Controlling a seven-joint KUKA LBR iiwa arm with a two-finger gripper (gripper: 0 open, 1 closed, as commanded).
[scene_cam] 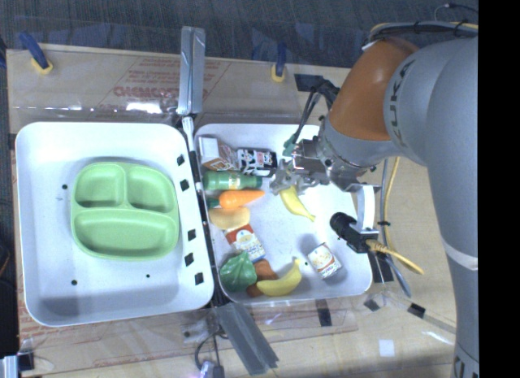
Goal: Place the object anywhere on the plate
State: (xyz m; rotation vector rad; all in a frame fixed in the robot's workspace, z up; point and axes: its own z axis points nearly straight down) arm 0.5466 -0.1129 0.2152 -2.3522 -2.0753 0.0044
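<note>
Gripper [294, 175] sits low over the right bin [351, 285], just above the upper end of a small yellow banana [297, 203] lying loose on the bin floor. Cannot tell how it is set around the fruit; wrist bulk and glare hide that. Banana appears to rest on the floor, not lifted, so treat it as not secured. The green plate [126, 208], three compartments, lies in the left bin [41, 303], well apart from the banana, across the divider between the bins. Risks, as judged from here: banana is curved and smooth, and a grasp near its tip could let it pivot or slip out on the lift. Clutter just beside the banana toward the plate: carrot [241, 198], green bottle [230, 180], a small carton [257, 158]; a low sweep could snag or drag these. A weakly held fruit may drop at the bin walls before reaching the plate. A second banana [279, 281] and a small can [323, 261] lie farther from the plate's level, lower in the bin.
</note>
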